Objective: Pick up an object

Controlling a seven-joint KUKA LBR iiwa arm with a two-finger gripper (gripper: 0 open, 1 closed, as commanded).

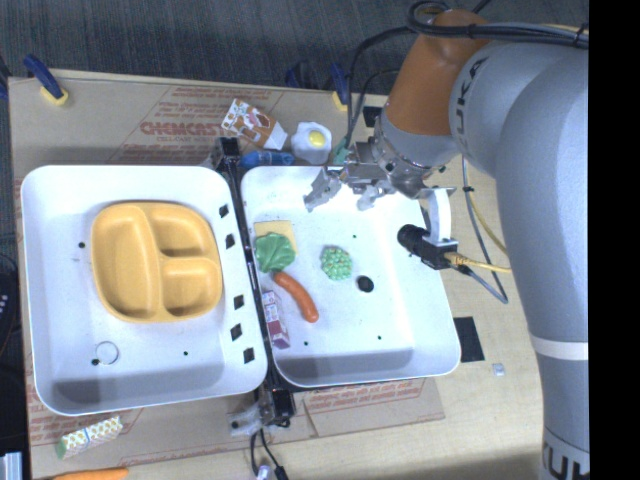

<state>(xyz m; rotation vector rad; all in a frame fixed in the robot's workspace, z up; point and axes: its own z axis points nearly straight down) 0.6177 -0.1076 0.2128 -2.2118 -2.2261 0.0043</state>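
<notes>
My gripper hangs over the back of the right bin, its fingers apart and nothing between them. In front of it, on the bin floor, lie a green bumpy ball, an orange-red sausage, a green leaf overlapping a yellow slice, and a small red and white packet against the left wall. A small black disc sits right of the sausage. The gripper is above and apart from all of these.
The left bin holds a yellow divided tray. Behind the bins lie a snack packet, a toy fried egg and a blue item. A black cable plug hangs over the right bin's right side.
</notes>
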